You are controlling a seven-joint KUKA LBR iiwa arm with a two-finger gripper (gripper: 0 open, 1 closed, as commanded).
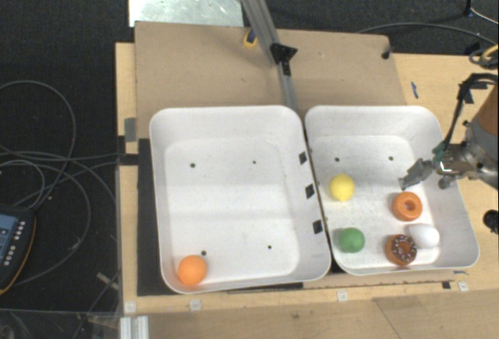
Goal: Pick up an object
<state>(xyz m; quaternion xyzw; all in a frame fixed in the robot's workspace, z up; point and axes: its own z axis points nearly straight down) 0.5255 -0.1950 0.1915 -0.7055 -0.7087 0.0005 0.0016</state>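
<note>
An orange ball [191, 270] lies in the left bin [226, 123]. The right bin [366, 123] holds a yellow ball [342, 188], green ball [350, 240], orange ring [407, 206], chocolate doughnut [401, 249] and white ball [425, 235]. The gripper [417, 171] hovers just beyond the ring; finger state cannot be told. Nothing looks picked yet.

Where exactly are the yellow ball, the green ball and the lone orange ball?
yellow ball [341, 188], camera view, centre of its top.
green ball [350, 240], camera view, middle of the ball.
orange ball [191, 270], camera view, middle of the ball.
</note>
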